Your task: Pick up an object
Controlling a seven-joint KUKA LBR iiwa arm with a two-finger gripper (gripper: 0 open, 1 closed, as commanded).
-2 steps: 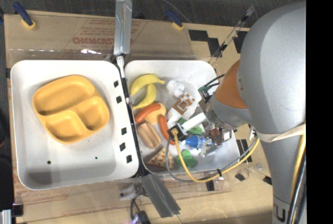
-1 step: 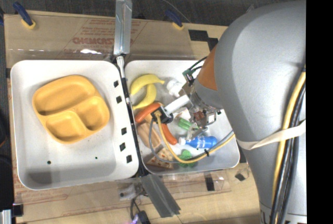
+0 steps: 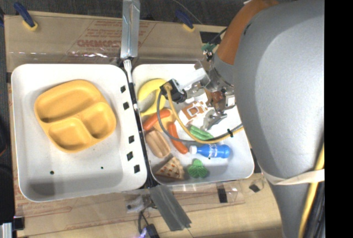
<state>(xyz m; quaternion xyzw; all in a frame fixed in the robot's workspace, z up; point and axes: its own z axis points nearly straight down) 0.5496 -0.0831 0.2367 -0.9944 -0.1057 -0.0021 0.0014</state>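
The gripper point(image 3: 216, 111) hangs low in the right bin point(image 3: 242, 168) — I cannot tell its opening — above a crowded pile: green pepper point(image 3: 199, 132), blue bottle point(image 3: 212, 151). Left bin point(image 3: 22, 137) holds a yellow tray point(image 3: 74, 114).

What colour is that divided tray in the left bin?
Yellow-orange; the divided tray shows best in the camera view.

My arm: grey shell, orange wrist band.
Black and yellow cables loop off my metal claw point(image 3: 214, 105).
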